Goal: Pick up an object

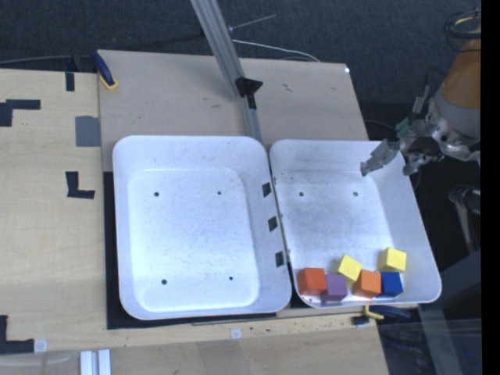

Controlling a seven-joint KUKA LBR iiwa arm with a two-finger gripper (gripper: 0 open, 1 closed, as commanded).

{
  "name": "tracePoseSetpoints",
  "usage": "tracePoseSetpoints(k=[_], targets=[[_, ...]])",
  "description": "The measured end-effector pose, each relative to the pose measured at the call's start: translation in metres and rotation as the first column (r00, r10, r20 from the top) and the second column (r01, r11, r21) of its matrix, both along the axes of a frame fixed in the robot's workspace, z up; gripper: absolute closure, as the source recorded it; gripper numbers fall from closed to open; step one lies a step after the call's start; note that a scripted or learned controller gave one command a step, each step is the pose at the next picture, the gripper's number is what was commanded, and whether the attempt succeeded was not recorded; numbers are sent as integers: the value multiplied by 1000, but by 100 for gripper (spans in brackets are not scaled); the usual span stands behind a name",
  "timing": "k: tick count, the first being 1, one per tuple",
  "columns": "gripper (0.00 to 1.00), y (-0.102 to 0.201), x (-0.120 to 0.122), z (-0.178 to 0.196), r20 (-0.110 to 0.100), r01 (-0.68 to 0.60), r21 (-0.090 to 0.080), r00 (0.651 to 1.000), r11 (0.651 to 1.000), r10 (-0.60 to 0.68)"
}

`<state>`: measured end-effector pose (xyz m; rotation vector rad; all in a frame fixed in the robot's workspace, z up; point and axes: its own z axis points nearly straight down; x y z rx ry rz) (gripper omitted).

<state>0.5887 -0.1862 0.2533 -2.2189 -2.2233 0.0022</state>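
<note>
Blocks crowd the near edge of the right bin [406, 209] in the camera view: an orange cube [313, 279], a purple cube [336, 287], a tilted yellow cube [349, 268], a second orange cube [368, 283], a blue cube [391, 284] and another yellow cube [394, 258]. Several touch or sit just beside each other. The left bin [187, 151] sits alongside on the counter [297, 92].

The gripper [380, 156] hangs over the far right rim of the right bin, well apart from the blocks. It looks bare, but whether its jaws are spread or closed cannot be told from this slant.

These blocks look small, light and stiff, probably foam or wood, with matte faces that should not slip. Being cubes, they have no long axis; what matters is which flat faces are free. The lone yellow cube at the right has the most room around it, so taking it across two opposite sides seems easiest.
</note>
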Motion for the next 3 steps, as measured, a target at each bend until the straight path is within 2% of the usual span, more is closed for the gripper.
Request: tracePoseSetpoints(k=[1,2,3], targets=[[0,3,-83,-83,-13,5,5,1000,1000,-5],[0,8,-6,-166,-2,-2,1,1000,1000,2],[100,8,-7,-152,-1,0,1,1000,1000,0]])
